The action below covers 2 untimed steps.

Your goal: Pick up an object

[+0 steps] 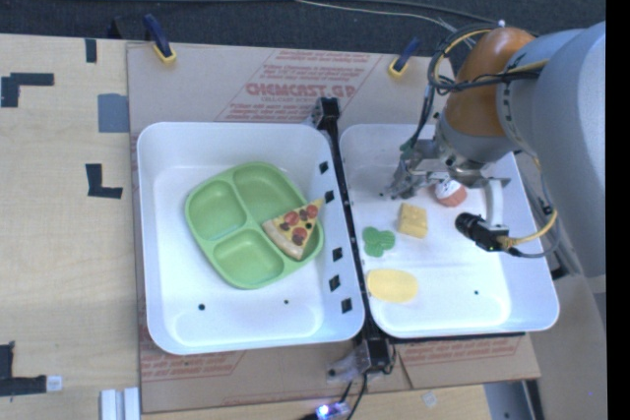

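Note:
In the right bin (512, 310) lie a yellow cheese-like block (413, 220), a green broccoli-like piece (377, 240), a flat yellow oval (393, 285) and a small red and white object (451, 193). My gripper (407, 182) hangs low over the bin's upper middle, just above the yellow block and left of the red and white object. Nothing shows between its fingers. In the left bin (172, 310) a green divided plate (241, 221) holds a toy pizza slice (297, 228).
The grey arm with its orange band (492, 74) fills the upper right above the right bin. A black divider (340, 211) runs between the bins. Clamps (159, 42) hold the cardboard sheet at the back.

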{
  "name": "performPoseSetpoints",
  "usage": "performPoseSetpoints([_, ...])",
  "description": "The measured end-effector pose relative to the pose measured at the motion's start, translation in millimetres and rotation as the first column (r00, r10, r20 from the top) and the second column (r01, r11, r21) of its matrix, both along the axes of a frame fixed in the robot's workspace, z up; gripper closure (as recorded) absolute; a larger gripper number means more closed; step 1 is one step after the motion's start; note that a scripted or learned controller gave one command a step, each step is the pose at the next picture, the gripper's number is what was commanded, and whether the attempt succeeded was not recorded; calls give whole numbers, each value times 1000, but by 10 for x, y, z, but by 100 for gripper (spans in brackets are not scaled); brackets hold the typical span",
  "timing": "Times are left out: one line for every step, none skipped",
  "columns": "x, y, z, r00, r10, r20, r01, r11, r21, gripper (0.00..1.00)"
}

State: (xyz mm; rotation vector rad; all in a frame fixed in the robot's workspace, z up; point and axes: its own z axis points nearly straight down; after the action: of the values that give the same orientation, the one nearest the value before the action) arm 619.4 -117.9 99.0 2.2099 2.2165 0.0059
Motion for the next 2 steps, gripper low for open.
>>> performPoseSetpoints([-3, -9, 424, 1000, -2, -8, 2, 1000, 5, 100])
performPoseSetpoints([4, -49, 856, 1000, -2, -8, 2, 1000, 5, 100])
